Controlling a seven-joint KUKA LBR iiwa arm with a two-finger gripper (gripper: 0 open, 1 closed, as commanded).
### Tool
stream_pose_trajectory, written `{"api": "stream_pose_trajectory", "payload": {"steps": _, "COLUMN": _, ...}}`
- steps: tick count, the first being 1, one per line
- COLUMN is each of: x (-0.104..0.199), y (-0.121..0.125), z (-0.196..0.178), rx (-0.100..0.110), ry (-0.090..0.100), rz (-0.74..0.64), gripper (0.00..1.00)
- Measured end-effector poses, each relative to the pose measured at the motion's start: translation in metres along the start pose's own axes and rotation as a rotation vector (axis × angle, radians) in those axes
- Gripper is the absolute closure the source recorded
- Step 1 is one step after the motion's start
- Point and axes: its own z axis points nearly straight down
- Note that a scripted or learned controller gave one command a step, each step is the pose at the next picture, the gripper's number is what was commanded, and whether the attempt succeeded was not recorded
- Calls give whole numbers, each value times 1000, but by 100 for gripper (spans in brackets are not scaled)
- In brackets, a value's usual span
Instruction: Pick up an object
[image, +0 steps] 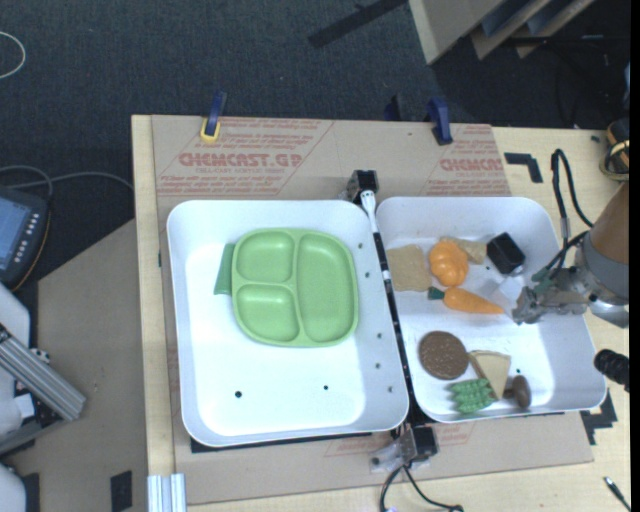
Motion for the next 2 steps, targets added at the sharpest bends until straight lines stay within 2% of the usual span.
{"api": "stream_pose_trajectory", "payload": {"steps": 2, "x": -2, "y": -5, "z": -85, "rx": -1, "ry": -1, "rz": 0, "gripper": 100}}
